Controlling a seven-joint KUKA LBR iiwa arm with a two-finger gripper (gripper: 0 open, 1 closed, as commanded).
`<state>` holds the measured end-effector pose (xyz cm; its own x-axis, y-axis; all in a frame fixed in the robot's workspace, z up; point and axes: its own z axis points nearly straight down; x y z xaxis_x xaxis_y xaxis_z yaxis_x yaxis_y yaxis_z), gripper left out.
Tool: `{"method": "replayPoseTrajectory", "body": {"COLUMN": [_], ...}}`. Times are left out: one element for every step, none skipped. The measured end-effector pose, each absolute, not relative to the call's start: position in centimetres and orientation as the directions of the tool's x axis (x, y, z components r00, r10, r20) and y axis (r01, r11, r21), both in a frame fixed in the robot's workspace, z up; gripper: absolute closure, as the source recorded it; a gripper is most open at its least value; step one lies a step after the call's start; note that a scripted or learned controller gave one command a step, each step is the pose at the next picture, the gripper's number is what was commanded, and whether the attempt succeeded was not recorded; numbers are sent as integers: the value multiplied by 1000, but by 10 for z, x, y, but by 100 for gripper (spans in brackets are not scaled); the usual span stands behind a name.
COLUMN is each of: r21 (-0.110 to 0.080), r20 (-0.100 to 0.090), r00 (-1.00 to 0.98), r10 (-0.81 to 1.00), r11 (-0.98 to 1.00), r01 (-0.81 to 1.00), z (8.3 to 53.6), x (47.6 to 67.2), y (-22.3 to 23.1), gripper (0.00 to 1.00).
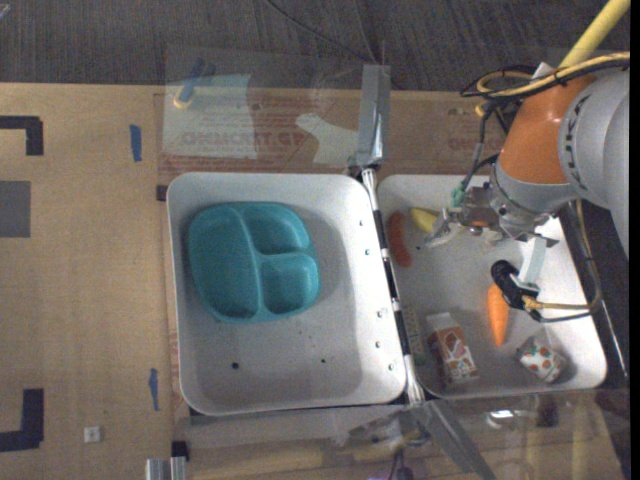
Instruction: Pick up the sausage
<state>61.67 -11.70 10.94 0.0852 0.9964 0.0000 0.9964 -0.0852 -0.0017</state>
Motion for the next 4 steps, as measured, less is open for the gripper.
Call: {"method": "replayPoseTrajectory", "body": {"r21": [-35, 3, 3, 3], "r20": [3, 1, 0, -1], "r00": [167, 215, 60, 97], "r10": [986, 977, 998, 995], "r11": [-167, -215, -60, -97], "r01": [985, 977, 998, 995], "z": [86, 87, 185, 185], "x": [661, 638, 609, 622], "y": [-132, -92, -52, -9], "gripper": [0, 0, 0, 0]}}
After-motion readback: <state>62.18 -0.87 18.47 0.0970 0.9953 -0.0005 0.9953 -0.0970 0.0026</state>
